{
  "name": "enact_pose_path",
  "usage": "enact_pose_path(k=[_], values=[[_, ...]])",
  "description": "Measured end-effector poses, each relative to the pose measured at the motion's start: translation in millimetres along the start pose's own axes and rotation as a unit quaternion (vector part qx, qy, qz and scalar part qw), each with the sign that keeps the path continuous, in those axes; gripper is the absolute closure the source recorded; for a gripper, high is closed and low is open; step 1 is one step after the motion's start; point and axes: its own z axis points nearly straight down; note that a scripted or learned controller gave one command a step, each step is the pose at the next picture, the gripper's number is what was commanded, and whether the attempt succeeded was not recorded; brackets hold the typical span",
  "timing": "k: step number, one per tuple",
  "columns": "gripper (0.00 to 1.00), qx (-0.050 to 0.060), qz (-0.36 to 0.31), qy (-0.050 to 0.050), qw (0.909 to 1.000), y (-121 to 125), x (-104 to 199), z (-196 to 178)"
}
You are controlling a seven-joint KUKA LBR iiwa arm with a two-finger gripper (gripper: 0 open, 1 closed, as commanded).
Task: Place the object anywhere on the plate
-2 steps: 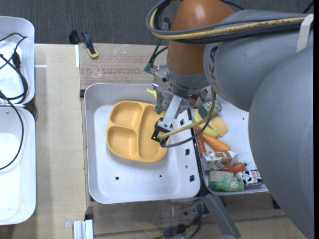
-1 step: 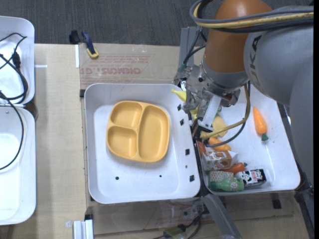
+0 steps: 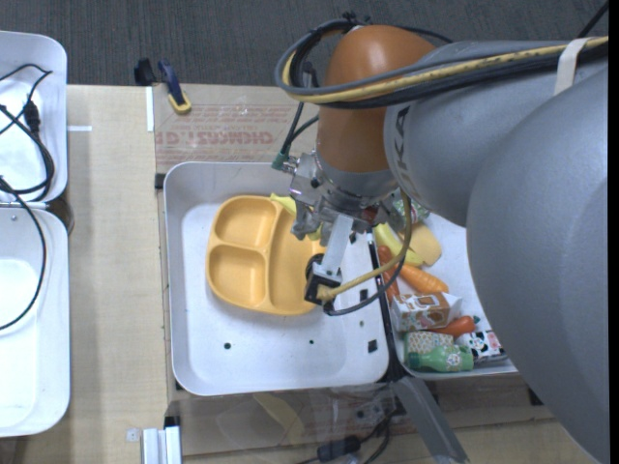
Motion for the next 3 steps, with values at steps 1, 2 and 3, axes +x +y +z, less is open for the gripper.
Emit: enact_pose_path(k=[1,2,3], values=[[1.0,-0.002,-0.02,0.001,0.9998,43,33,-99],[1.0,-0.001,0.049,0.001,0.9988,74,20,-89],[1.0,0.0,0.011,0.0,0.9999,30,10,-6]])
